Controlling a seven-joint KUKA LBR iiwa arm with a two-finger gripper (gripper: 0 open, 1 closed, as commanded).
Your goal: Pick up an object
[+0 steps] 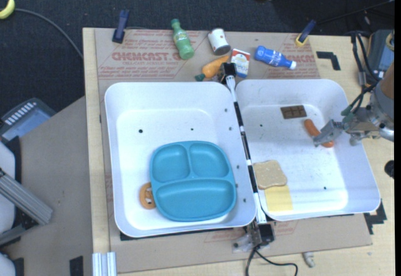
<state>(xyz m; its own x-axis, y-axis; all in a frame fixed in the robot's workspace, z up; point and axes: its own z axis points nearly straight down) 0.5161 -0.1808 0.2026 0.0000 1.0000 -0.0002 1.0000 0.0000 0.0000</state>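
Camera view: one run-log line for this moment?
gripper low in right bin | at orange sausage | grasp unconfirmed | blue plate in left bin

End effector (pixel 327 137) low in right bin (pixel 326 203) — beside sausage (pixel 310 126).

A: Left bin (pixel 125 112)?
B: Divided plate (pixel 192 179) in its front half, pretzel (pixel 147 196) touching the plate's left edge.
A: Right bin (pixel 338 96)?
B: Chocolate bar (pixel 292 111) at back, sausage (pixel 311 127) just right of it, gripper (pixel 326 137) by the sausage. Bread slice (pixel 269 174) front left, cheese slice (pixel 278 199) before it.
A: Behind the bins?
B: Two bottles (pixel 182 39), can (pixel 218 41), carton (pixel 239 62), carrot (pixel 214 67).
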